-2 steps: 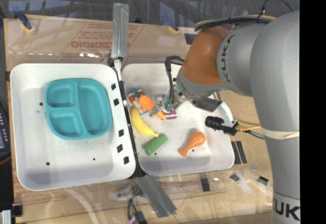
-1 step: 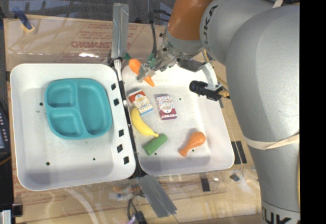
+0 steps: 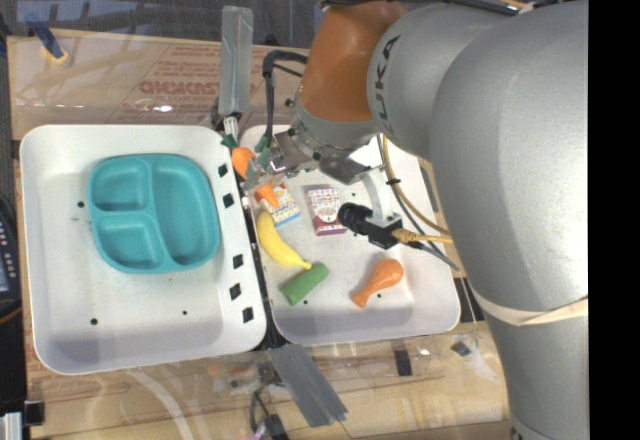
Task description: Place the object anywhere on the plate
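Arm housing (image 3: 480, 78): vertical dark lettering near orange band, reads "UKA", first letter cut off by curve of casing.

Cardboard sheet (image 3: 150, 78) behind bins, under clear film: red print, mirrored or inverted, not decipherable with confidence.

Small carton (image 3: 325, 208) in right bin: printed face with purple and white graphics, text too small to read.

Small packet (image 3: 281, 207) beside banana: blue and white print, illegible.

No numbers or signs legible elsewhere.

We see the plate (image 3: 155, 211) in the left bin (image 3: 60, 318); banana (image 3: 277, 242) and drumstick (image 3: 377, 281) lie in the right bin (image 3: 400, 320)
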`<state>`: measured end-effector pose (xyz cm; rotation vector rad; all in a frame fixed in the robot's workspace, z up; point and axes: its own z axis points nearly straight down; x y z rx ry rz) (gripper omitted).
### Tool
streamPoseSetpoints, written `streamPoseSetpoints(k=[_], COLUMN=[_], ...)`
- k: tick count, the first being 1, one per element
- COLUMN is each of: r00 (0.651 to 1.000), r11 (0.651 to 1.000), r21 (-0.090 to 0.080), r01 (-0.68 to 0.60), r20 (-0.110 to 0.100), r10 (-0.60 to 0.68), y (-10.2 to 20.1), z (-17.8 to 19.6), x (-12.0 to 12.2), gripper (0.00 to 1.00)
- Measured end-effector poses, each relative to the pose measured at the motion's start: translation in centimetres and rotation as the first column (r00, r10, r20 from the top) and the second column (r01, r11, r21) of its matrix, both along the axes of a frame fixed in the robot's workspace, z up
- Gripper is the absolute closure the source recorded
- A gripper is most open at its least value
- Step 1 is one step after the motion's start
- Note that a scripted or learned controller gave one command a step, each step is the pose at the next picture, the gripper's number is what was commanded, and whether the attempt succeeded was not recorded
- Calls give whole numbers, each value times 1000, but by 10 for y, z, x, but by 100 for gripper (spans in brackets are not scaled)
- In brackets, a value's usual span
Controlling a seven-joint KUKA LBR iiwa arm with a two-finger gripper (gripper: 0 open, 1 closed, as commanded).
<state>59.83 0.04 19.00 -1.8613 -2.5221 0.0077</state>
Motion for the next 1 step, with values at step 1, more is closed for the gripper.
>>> streamPoseSetpoints(k=[1], r00=[1000], r11=[1000], r21=[0], r01=[0], r20=[0], r10=[0], y=[0], z=[0], x=[0], gripper=[0])
